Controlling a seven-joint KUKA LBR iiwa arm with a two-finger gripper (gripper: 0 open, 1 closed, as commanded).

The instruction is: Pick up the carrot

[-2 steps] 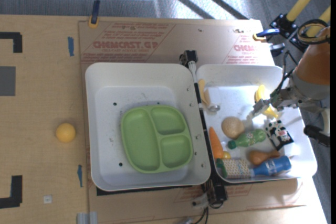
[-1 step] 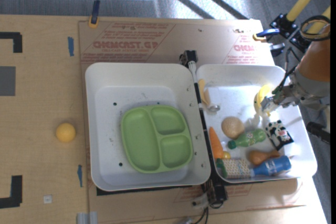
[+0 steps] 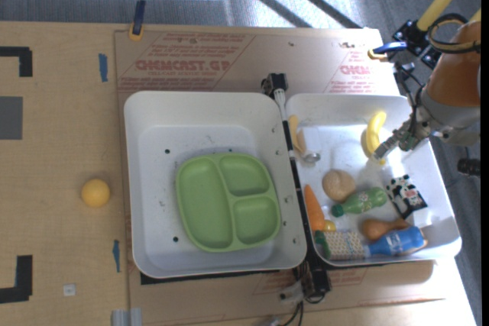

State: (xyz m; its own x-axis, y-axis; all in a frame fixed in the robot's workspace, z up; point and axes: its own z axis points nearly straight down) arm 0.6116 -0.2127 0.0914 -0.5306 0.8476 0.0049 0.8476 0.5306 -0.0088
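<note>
The carrot point(image 3: 314, 209) is orange and tapered. It lies along the left wall of the right bin point(image 3: 447, 198), pointing toward the near end. My gripper point(image 3: 391, 144) hangs over the far right part of that bin, right beside a yellow banana point(image 3: 374, 131). It is well apart from the carrot, up and to its right. Nothing is visibly held.
Around the carrot lie a tan round lump point(image 3: 338, 183), a green bottle point(image 3: 361, 201), a brown drumstick point(image 3: 380, 227), a blue bottle point(image 3: 396, 242) and a black-and-white packet point(image 3: 405, 193). The left bin point(image 3: 145, 164) holds a green divided plate point(image 3: 228, 201). A yellow ball point(image 3: 95, 193) sits on the bench.
</note>
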